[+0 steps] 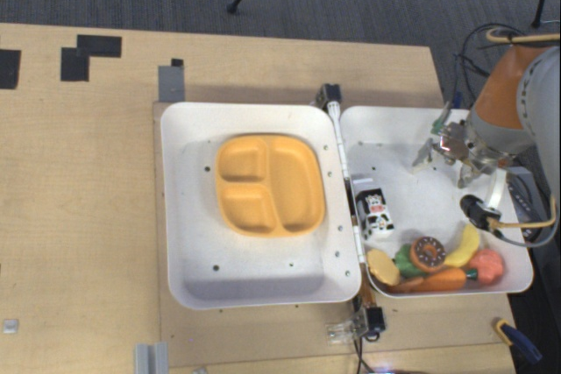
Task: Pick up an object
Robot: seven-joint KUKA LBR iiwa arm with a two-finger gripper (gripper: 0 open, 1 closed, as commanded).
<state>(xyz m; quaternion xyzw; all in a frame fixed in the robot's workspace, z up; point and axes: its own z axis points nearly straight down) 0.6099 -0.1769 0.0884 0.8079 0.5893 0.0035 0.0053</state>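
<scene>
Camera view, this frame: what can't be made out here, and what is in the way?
- Tool: too small and blurred to tell whether anything is in it.
- Toy pile at the right bin's near edge: pieces overlap, so the carrot and the green piece are partly covered.
- Arm: cut off by the frame's right side.
- Small black-and-white box: print too small to read.
</scene>
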